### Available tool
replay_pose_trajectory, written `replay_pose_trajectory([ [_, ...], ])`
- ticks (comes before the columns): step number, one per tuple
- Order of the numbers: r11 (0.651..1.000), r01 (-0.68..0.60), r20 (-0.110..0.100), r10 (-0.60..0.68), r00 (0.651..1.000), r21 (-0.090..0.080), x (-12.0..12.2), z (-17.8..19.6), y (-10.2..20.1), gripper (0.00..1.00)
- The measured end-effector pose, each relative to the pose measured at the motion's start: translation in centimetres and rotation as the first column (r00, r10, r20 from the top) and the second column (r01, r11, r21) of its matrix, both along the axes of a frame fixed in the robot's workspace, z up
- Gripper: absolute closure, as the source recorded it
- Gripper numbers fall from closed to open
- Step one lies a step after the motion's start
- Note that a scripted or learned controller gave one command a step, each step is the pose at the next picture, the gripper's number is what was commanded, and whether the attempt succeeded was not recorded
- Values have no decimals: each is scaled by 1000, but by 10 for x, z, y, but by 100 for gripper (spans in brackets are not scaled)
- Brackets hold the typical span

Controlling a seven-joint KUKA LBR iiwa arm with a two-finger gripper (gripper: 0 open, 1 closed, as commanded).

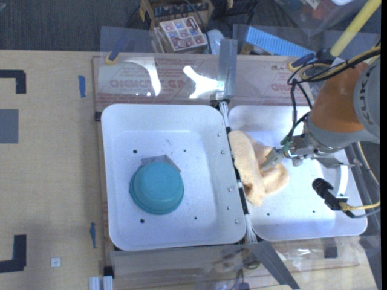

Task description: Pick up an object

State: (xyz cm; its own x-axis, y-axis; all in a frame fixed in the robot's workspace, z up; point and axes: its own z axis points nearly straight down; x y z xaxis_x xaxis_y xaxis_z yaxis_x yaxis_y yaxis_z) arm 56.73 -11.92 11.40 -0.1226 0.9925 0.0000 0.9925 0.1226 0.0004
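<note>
Two shallow white plastic bins sit side by side on the pale wooden desk before us; nearest in the left bin we see a round teal plastic bowl, turned upside down and partly covering a small grey patch on the bin floor; in the right bin a soft yellow cloth lies crumpled against the left wall, one end riding up toward the divide between the bins; the jaws reach in from the right and meet the cloth's upper right edge, though we cannot tell whether they are apart or together, nor whether any cloth is between them; behind them we see the grey arm with its orange band; farthest off, past the desk, a colourful printed box and a blue ridged panel rest on the floor.
</note>
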Motion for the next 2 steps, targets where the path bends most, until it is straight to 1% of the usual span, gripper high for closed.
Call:
replay_pose_trajectory([
  [1, 996, -86, 9, 86, 996, -2, 0, -24, 19, 0],
  [2, 997, -83, 14, 83, 996, -1, 1, -13, 18, 100],
])
